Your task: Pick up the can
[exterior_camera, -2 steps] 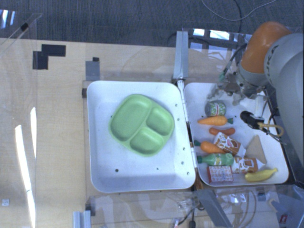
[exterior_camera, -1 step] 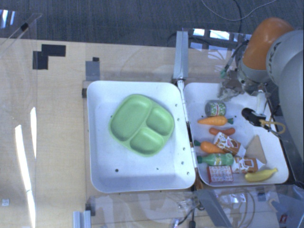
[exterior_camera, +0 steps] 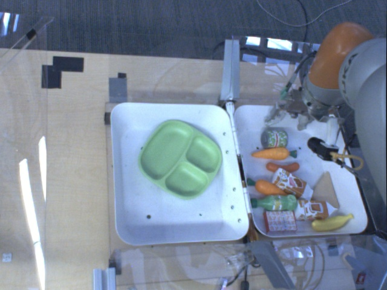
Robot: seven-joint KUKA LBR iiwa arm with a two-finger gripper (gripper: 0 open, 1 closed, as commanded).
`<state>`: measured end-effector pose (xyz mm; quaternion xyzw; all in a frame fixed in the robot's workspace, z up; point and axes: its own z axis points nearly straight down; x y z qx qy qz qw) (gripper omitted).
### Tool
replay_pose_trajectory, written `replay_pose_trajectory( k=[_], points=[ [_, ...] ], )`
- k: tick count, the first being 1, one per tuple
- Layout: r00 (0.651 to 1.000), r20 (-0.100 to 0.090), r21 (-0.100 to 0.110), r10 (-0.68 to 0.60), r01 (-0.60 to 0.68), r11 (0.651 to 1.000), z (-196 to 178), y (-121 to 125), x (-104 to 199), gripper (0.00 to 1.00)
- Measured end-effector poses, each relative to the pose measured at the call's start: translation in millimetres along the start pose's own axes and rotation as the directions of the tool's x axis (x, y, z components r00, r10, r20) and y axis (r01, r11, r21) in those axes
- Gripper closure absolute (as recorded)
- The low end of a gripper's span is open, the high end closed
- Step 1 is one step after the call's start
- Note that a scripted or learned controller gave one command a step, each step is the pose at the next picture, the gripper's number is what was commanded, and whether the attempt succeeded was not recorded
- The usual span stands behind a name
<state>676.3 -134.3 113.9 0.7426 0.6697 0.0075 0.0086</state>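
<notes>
The can (exterior_camera: 275, 138) is lying in the right bin (exterior_camera: 360, 213), near its far end, just behind a carrot (exterior_camera: 271, 154). The gripper (exterior_camera: 294, 110) is hovering just behind the can, a little to its right, jaws hanging spread and grasping nothing. A green plate (exterior_camera: 180, 157) is sitting in the left bin (exterior_camera: 127, 216), well left of the can.

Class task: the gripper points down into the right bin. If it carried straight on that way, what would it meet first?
Most likely the can, lying just below the gripper at the back of the right bin. Depth is hard to judge from this slanted view.
</notes>
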Motion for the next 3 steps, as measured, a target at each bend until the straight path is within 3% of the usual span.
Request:
replay_pose_trajectory(
  k=[1,2,3],
  points=[
    [0.998,0.000,0.016,0.055,-0.055,0.998,27,-7,2,0.00],
    [0.999,-0.001,0.008,0.051,-0.051,0.999,13,-4,4,1.00],
    [0.999,-0.001,0.008,0.051,-0.051,0.999,13,-4,4,0.00]
  ],
)
